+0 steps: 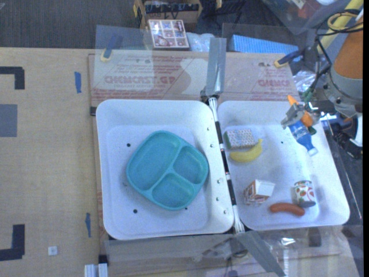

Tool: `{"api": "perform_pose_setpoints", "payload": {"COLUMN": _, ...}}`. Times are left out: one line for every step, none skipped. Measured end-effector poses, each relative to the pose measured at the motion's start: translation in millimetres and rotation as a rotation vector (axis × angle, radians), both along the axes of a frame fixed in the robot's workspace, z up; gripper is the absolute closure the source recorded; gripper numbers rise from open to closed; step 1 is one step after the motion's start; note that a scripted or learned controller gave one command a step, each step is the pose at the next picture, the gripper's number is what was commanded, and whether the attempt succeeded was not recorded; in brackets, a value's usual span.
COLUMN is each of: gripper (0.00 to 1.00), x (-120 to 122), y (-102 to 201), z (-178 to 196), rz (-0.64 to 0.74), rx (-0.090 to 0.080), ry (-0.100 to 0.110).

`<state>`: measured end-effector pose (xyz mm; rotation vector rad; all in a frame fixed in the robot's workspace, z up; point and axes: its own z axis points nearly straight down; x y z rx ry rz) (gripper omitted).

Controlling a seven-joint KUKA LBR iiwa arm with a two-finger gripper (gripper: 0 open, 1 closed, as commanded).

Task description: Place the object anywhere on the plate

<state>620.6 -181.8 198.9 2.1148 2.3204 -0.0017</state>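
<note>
Plate [167,169] sitting in left bin [115,120], nothing lying on it. Gripper [301,123] hanging over right bin [277,160], far right corner; grip state: cannot tell. Sponge [241,137] and banana [247,153] lying touching, nearest. Box [258,191], can [304,193], sausage [286,209] lying farther, near front edge.

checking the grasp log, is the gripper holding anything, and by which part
Cannot be told: the gripper sits over the right white bin's far corner, too blurred to show anything held.

2 bins side by side. Left bin [109,120]: plate [167,169] at centre. Right bin [334,172]: sponge [240,137] behind banana [247,152]; carton [258,191], sausage [287,209] and can [304,193] along the front; gripper [300,122] above the rear right.
</note>
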Motion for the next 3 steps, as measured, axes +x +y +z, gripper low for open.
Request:
{"api": "perform_pose_setpoints", "payload": {"gripper": 1.00, "x": -64.8, "y": 55.3, "z": 9.4, "rz": 0.037, "rx": 0.003, "ry": 0.002}}
{"api": "perform_pose_setpoints", "payload": {"gripper": 1.00, "x": -15.3, "y": 128.6, "z": -14.2, "rz": 0.242, "rx": 0.001, "ry": -0.002}}
{"api": "perform_pose_setpoints", "payload": {"gripper": 1.00, "x": -82.0, "y": 181.7, "z": -14.7, "rz": 0.189, "rx": 0.003, "ry": 0.003}}
